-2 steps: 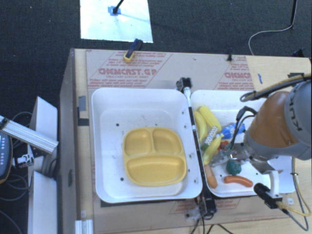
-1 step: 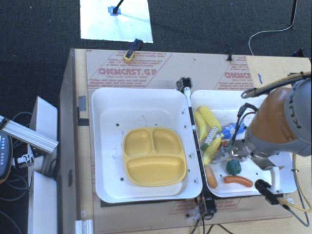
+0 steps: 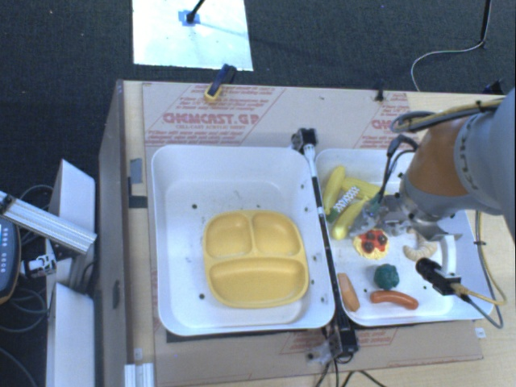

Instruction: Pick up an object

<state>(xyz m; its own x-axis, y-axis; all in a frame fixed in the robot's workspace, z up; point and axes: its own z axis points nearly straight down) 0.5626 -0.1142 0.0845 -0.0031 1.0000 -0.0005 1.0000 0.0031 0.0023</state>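
Dark carpet surrounds a bench covered with printed cardboard, on which two white bins sit side by side.

Left bin holds one yellow divided plate, lying flat near its middle, its three sections bare.

Right bin is crowded. At its far left lie a corn cob and banana, touching. Just near of them sits a pizza slice. Nearer still lie a carrot by the divider, broccoli, and a sausage along the near wall. A pale piece lies right of the pizza.

The arm reaches in from the right, and its gripper hangs low between the corn and the pizza; whether its fingers are spread or pressed together I cannot tell. Nothing is visibly held.

My worry is the crowding: with corn, banana and pizza so close, closing could catch two things or nudge one aside. The round corn may roll out of a pinch, and the flat pizza offers little edge.
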